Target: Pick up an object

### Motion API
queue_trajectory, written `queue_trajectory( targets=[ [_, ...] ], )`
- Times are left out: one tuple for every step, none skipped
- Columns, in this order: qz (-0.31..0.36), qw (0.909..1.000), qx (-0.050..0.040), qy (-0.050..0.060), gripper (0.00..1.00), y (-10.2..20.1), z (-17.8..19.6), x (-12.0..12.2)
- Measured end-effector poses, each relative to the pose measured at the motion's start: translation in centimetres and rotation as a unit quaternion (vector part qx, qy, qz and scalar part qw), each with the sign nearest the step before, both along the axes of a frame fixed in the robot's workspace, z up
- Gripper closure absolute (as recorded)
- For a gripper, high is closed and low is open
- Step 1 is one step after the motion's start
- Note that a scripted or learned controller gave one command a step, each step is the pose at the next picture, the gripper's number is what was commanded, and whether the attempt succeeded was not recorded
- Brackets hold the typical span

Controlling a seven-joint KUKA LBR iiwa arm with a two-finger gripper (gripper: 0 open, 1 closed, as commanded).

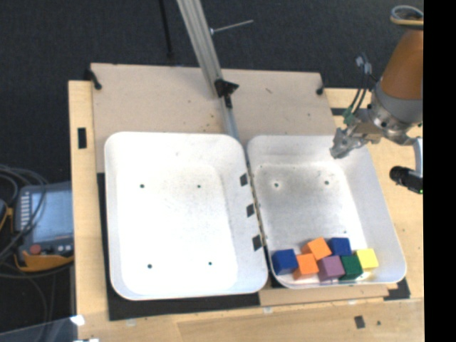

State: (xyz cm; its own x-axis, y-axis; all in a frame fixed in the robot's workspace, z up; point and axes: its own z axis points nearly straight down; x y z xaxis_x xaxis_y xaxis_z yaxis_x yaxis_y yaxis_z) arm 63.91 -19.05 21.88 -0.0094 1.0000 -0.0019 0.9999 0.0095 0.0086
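Several small coloured blocks lie bunched at the near edge of the right bin (370, 191): a blue block (284, 260), two orange blocks (318, 248), a purple block (330, 267), a green block (351, 265), a yellow block (367, 258) and a second blue one (340, 246). My gripper (342, 147) hangs over the right bin's far right corner, well away from the blocks. Nothing is visible between its fingertips.
The left bin (114, 191) sits beside the right one, with black clips along the seam between them. A slanted metal rail (203, 41) rises from the far side of the bench. A pendant with cables (43, 223) lies off the bench at left.
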Motion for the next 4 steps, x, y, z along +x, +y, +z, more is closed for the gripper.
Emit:
queue_trajectory(
  targets=[
    [0.001,1.0000,0.0001,0.001,1.00,0.1,4.9,-0.7],
    [0.002,1.0000,0.0008,0.003,1.00,0.1,6.8,-0.7],
    [-0.002,1.0000,0.0007,0.004,1.00,5.4,5.2,-1.8],
    [-0.002,1.0000,0.0012,0.004,1.00,10.0,5.4,-2.7]
  ],
)
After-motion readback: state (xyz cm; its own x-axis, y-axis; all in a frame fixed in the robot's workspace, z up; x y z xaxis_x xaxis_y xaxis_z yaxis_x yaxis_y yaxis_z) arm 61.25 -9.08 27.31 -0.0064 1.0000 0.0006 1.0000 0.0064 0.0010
